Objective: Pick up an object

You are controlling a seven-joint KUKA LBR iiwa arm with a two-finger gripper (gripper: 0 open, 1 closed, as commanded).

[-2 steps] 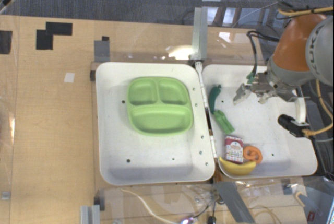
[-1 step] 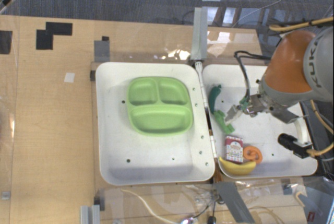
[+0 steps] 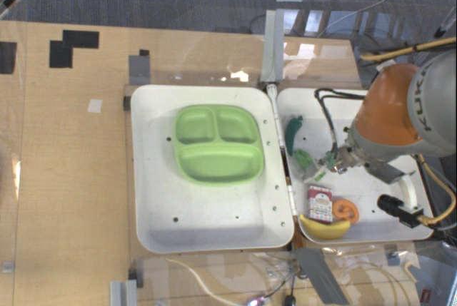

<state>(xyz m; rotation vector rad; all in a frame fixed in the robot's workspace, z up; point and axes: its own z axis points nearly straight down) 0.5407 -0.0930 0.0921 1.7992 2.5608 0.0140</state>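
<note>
Starting left of the banana [image 3: 325, 228], we see a green divided plate [image 3: 218, 143]. Just above the banana sits a small carton [image 3: 320, 202], light and stiff, best pinched across its flat sides. The tool [image 3: 334, 160] hovers above it, its state unclear.

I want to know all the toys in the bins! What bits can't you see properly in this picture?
- Gripper, camera view: small and partly under the arm's wrist, so its fingers are unclear.
- Light green thing: partly behind the gripper; too small to name.
- Banana: its top is covered by the red box.
- Right bin: the arm covers its far right part.
</note>
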